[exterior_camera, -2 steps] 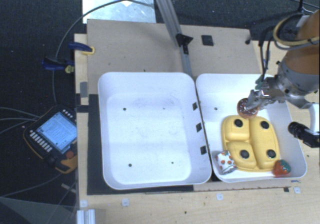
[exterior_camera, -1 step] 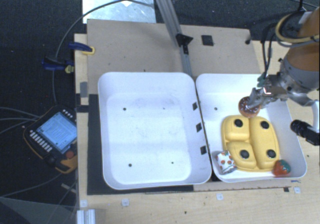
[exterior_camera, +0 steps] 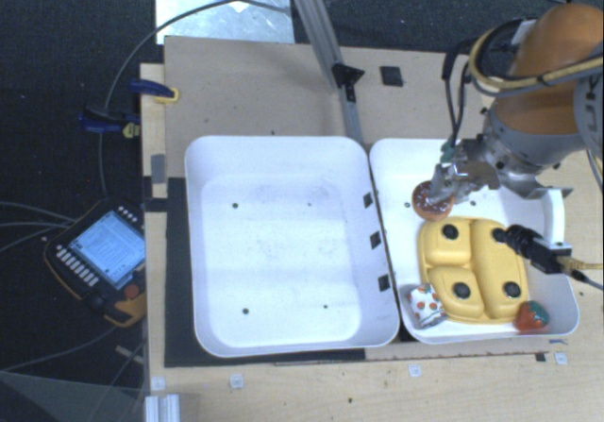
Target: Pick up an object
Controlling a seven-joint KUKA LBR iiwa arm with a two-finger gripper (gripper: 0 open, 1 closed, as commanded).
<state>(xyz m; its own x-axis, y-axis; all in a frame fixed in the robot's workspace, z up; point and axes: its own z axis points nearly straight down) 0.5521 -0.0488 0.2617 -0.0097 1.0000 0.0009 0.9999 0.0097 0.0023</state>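
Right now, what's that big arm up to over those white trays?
The grey and orange arm reaches in over the right bin, its gripper down at a small round brownish object. Whether it has hold of it is unclear. That bin also holds a yellow moulded piece, a small white spotted item and a red one. The left bin sits alongside.

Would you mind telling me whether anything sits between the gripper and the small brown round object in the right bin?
Nothing visible does. The gripper is directly above the brown round object in the right bin; the yellow toy lies beside it, nearer the camera, not between them.
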